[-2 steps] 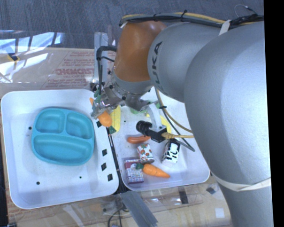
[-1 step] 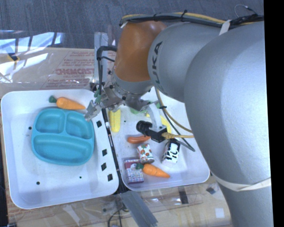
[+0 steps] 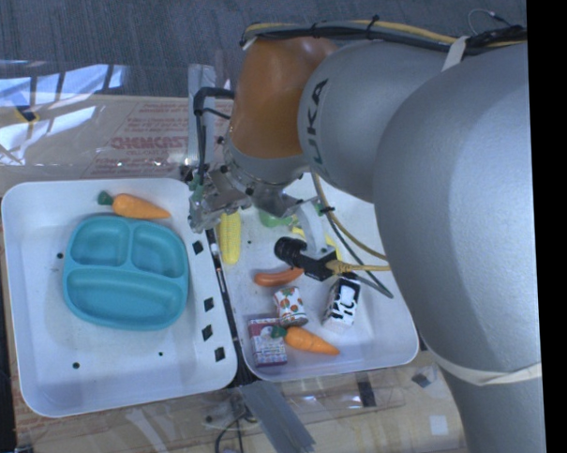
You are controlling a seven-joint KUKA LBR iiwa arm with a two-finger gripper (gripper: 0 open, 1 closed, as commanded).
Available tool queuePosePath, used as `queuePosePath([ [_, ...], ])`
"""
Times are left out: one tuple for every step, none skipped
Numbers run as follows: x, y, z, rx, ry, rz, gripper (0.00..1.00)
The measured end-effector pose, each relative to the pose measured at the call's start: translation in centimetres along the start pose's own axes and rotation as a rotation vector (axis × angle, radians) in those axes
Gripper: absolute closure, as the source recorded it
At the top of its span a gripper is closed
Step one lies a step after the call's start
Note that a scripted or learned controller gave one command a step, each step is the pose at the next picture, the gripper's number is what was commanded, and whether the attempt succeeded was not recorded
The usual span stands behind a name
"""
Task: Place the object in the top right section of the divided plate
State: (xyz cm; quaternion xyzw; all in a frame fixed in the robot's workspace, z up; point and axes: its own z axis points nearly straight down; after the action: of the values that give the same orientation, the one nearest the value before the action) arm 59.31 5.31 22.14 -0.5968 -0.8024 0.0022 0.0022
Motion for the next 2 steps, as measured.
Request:
queuePosePath([
  [-6.3, -2.3, -1.3, -0.004, -0.002, 0.128, 1.0],
  [-16.6, 0.3, 1.9, -0.004, -0.001, 0.011, 1.0],
])
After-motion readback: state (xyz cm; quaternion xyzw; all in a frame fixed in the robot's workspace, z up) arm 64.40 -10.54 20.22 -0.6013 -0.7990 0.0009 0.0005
